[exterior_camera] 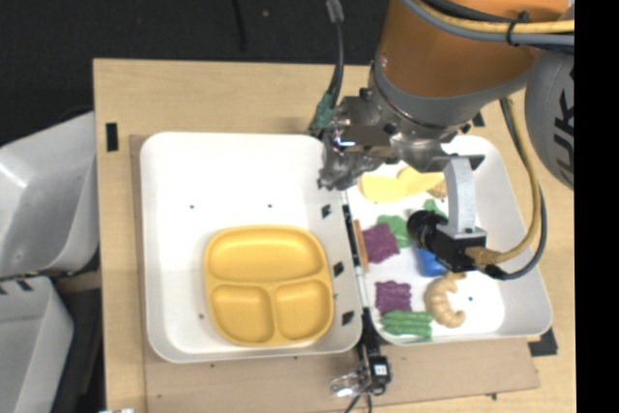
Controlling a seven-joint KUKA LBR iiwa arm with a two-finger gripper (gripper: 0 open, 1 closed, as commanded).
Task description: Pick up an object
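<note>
**At the bin divider: gripper low, grasp unconfirmed**

Over the inner edge of the right-hand shallow white bin [517,290], the two-finger gripper [336,171] sits close to the wall shared with the left-hand shallow white bin [155,208]. The wrist housing shades it. I cannot tell how far the gripper is open, and nothing can be confirmed in its hold.

Candidate objects all lie in the right-hand bin:
- a flat pale-yellow plastic piece [397,186], nearest the gripper, partly under the wrist;
- a thin brown stick [357,242] lying along the divider;
- two purple toy grape clusters [382,242] [393,295];
- a small blue item [430,259], mostly hidden;
- a tan toy croissant [443,297];
- a green toy pea pod [404,324] at the near edge.

The left-hand bin holds a yellow three-compartment plastic tray [268,285], well apart from the gripper.

Risks, as judged from this position:
- The gripper stands nearly over the divider wall. A descent here could strike the rim and close on nothing.
- The yellow piece lies flat and thin, so a pinch may slide off it.
- The items are crowded. Closing among them could nudge neighbours or catch two at once.
- The stick hugs the wall, leaving little room on that side.
</note>
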